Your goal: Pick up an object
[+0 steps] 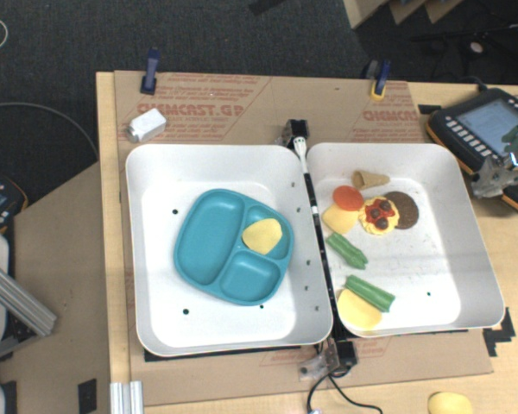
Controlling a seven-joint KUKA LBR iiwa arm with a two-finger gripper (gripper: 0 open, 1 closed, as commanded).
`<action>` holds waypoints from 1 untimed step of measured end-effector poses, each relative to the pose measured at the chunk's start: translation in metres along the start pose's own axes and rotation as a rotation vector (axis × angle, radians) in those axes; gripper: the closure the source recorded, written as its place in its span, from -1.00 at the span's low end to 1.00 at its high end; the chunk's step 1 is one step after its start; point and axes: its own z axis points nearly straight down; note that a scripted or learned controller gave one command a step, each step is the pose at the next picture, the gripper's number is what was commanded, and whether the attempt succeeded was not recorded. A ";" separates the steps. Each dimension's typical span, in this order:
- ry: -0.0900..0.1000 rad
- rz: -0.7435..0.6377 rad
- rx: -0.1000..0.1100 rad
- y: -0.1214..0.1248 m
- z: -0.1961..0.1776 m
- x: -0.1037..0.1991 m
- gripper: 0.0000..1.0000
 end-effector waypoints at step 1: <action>-0.007 -0.010 -0.020 0.029 -0.094 0.037 1.00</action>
